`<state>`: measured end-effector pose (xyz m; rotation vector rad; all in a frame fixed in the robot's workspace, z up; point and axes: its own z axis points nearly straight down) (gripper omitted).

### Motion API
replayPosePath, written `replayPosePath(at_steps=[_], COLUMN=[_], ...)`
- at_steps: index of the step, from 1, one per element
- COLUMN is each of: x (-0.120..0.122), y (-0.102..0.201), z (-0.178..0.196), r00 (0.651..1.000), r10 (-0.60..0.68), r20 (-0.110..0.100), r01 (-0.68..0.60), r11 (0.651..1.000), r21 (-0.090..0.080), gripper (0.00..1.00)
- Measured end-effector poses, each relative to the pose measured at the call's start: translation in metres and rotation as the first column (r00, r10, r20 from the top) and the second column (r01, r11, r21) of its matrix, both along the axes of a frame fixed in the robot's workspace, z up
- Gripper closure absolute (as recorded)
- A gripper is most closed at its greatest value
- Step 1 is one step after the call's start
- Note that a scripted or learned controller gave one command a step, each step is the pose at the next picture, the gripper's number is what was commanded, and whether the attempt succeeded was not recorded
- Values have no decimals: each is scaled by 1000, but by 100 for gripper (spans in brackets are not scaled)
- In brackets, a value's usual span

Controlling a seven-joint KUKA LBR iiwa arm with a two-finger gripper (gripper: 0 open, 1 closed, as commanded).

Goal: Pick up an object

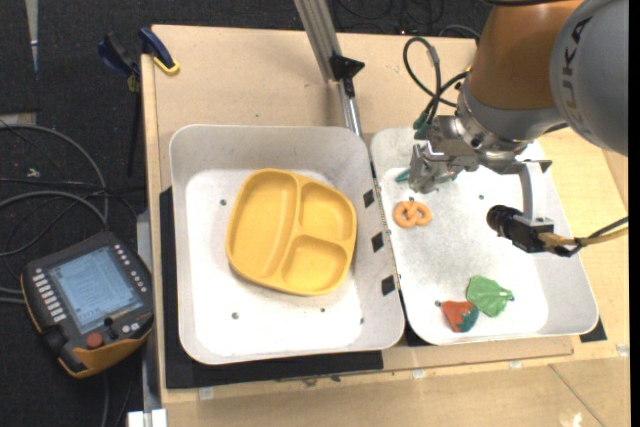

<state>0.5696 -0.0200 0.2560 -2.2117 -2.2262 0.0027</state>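
A small orange pretzel-shaped object (411,213) lies in the right bin (560,310) near its left wall. My gripper (424,177) hangs just above and behind it, at the bin's far left. A green leaf-like piece (489,295) and a red-orange toy (459,315) lie near the bin's front. A yellow divided plate (292,231) lies in the left bin (200,305). Nothing is seen held by the gripper.
A metal pole (312,0) slants down to the gap between the bins. A teach pendant (85,297) lies on the floor to the left. A blue and yellow clamp (140,50) sits at the bench's far left corner.
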Motion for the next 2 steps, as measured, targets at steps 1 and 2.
replayPosePath(at_steps=[1, 2], x=[-23, -37], y=[45, 97], z=[-17, -10], r00=[1000, 1000], r10=[0, 2], r20=[0, 2], r01=[0, -2], r11=[1000, 1000], r21=[0, 1], gripper=[100, 100])
